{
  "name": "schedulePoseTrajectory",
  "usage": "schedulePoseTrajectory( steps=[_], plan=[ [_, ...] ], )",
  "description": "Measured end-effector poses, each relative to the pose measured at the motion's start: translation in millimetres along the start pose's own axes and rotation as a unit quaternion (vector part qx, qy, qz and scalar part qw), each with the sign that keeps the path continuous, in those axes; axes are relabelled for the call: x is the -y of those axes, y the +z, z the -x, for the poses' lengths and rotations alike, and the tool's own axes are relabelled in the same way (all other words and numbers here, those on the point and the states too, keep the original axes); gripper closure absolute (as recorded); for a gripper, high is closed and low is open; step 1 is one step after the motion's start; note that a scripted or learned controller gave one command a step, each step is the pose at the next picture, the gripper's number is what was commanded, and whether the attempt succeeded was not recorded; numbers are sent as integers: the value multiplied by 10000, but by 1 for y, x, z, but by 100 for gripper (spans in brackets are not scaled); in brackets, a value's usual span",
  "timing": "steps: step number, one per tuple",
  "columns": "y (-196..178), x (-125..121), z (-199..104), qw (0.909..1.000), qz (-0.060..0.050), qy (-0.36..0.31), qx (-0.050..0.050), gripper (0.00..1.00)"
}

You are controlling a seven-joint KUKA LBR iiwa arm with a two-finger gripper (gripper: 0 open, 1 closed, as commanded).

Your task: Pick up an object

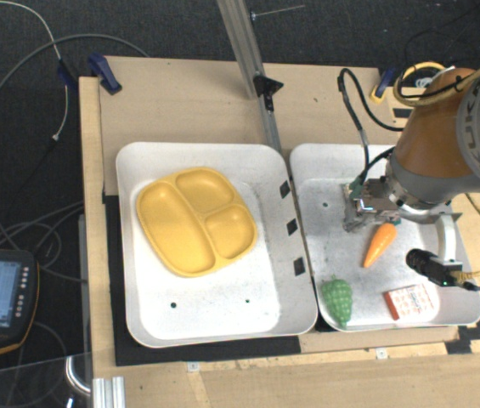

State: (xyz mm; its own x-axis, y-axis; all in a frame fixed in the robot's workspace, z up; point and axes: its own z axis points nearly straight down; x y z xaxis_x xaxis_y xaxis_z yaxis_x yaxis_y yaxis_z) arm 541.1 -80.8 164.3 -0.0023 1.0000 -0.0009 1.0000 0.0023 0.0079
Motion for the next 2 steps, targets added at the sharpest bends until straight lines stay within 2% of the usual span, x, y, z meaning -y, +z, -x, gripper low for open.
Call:
schedulePoseTrajectory(
  steps=[1, 2],
  plan=[
    [-54, -2, 0, 10000, -2, 0, 0, 100],
    [-51, -23, -54, 10000, -29, -25, -17, 100]
  ],
)
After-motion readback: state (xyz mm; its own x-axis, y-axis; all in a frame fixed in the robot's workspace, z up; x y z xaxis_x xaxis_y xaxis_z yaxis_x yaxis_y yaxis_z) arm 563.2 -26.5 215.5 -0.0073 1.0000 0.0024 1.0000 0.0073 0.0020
